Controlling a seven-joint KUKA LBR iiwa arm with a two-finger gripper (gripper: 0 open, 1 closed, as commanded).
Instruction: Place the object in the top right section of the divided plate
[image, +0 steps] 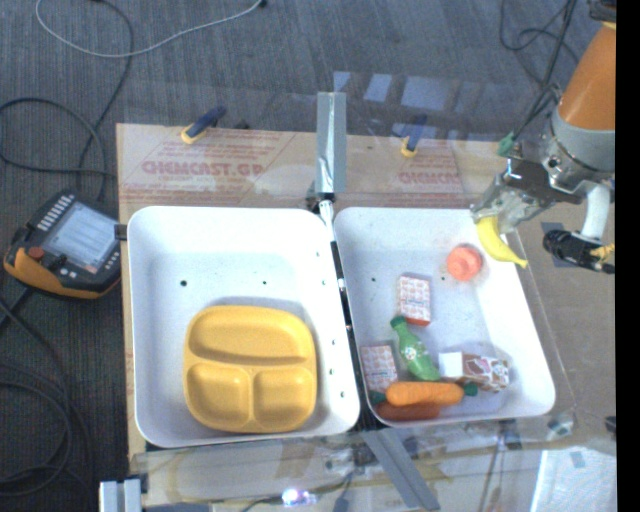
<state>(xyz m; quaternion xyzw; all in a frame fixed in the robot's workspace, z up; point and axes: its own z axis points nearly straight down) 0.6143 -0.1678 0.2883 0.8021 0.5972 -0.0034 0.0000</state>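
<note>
Dangling at the frame's upper right, above the right white bin (535, 345), the curved yellow plastic banana (499, 243) sits pinched between the two-finger gripper (505, 212) fingers; it looks light, stiff and slippery, best held mid-curve.

The gripper (503, 222) hangs over the right white bin's (540, 345) upper right corner with a yellow plastic banana (499, 243) between its fingers; the yellow divided plate (250, 367) lies in the left white bin (160, 260).

yellow divided plate (250, 365) sections bare, open bin floor (230, 262) above it, bin rims (335, 270) between
</note>
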